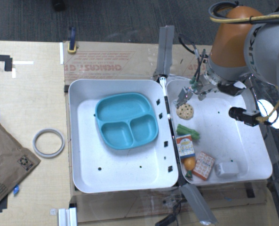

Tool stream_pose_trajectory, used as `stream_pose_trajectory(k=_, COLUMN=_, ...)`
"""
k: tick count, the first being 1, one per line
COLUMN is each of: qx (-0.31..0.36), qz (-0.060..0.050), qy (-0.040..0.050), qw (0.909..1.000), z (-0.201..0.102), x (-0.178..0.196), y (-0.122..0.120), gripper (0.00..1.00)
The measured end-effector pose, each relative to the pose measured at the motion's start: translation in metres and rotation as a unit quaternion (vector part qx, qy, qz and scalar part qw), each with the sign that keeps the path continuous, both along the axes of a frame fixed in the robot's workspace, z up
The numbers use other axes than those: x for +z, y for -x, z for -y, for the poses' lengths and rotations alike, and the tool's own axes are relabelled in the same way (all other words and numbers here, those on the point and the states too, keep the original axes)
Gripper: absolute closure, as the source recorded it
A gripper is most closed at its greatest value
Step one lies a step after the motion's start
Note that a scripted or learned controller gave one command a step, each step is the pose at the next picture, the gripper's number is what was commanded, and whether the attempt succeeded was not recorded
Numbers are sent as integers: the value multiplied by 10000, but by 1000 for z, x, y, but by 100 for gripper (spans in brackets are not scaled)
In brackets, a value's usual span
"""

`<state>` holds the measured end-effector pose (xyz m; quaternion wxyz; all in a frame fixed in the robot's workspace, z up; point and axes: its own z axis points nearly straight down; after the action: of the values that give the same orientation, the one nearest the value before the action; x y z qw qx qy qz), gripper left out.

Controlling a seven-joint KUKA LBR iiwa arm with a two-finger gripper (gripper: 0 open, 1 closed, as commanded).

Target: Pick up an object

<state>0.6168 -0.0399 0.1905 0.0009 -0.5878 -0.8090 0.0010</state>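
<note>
While my grey arm with its orange band is reaching in over the right shallow white bin [252, 166], my pincer [185, 97] is hanging just above a round speckled cookie [185, 110] near the bin's left wall; whether it is parted or closed, I cannot tell. Below the cookie are lying a green bean-like piece [188, 131], a small printed carton [186, 146], an orange ball [189, 164] and a flat red-patterned box [203, 165]. A blue three-compartment plastic tray [126, 120] is sitting in the left white bin [83, 164], on the tabletop [26, 93].
</note>
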Motion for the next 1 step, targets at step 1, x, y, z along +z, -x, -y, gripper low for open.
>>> stream_pose_trajectory(k=1, qx=-889, qz=10, qy=10, qw=9960, z=32, x=0, y=-22, gripper=0)
